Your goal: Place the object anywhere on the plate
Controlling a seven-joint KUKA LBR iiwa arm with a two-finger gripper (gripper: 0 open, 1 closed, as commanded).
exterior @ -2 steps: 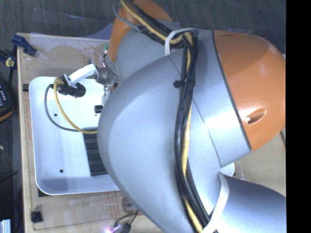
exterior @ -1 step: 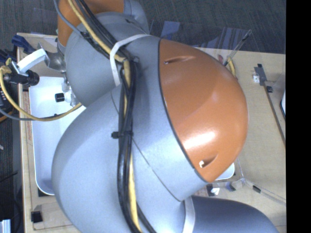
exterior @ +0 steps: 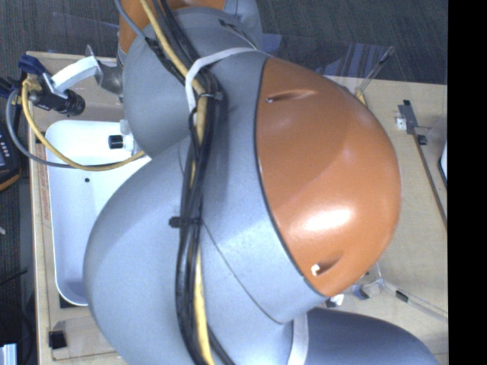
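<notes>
At the left edge, dark floor (exterior: pixel 15 226) ran down beside the pale wooden desk (exterior: pixel 39 226). A shallow white bin (exterior: pixel 65 204) lay on it, its long side running up and down the view. Most of its floor was hidden under the arm.

On the bare strip of bin floor near the upper end lay a small black piece (exterior: pixel 115 141), just beside the arm's edge. It was too small to tell which way it pointed or how its long axis ran. Whether this piece was the object could not be told, and so neither could the object's place. A small black block (exterior: pixel 57 338) sat on the desk below the bin's lower corner.

The arm (exterior: pixel 152 257) crossed the middle of the view, very close to the camera. Its grey body rose from the bottom edge and bent toward the top left, with black and yellow cables running along it. A broad orange cap (exterior: pixel 327 181) bulged on its right side. The orange band (exterior: pixel 133 14) showed at the top. Just below it a bit of grey metal, seemingly the hand (exterior: pixel 110 78), stood over the bin's upper rim. Whether it was wide, narrow or holding anything could not be told.

To the right, the bare desk carried a thin metal rod (exterior: pixel 430 173). Dark carpet (exterior: pixel 342 14) lay beyond the desk's far edge.
</notes>
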